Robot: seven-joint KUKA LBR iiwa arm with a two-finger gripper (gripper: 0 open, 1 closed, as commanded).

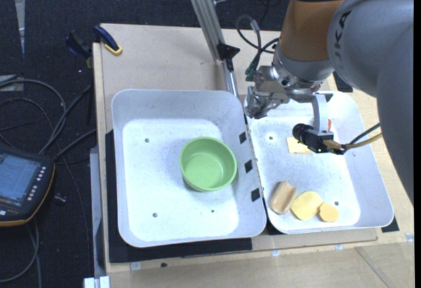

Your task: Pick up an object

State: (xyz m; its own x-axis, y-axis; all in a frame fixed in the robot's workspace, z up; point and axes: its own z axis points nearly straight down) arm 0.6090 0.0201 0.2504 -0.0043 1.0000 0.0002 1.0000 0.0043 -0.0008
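Observation:
A green bowl point(208, 163) stands upright in the middle of the left bin point(141, 214). In the right bin point(368, 204) a flat yellow piece point(296, 146) lies near the centre. At that bin's front lie a tan oblong piece point(283, 196), a yellow rounded piece point(306, 205) and a small orange piece point(329, 213), close together. My gripper point(260, 106) hangs over the right bin's back left corner, near the wall between the bins. It is well apart from all the pieces, and I see nothing in it.
A slanted metal pole point(207, 17) rises from behind the bins. A blue and yellow tool point(106, 40) lies at the bench's back left corner. A handheld screen point(20, 185) sits on the floor at left.

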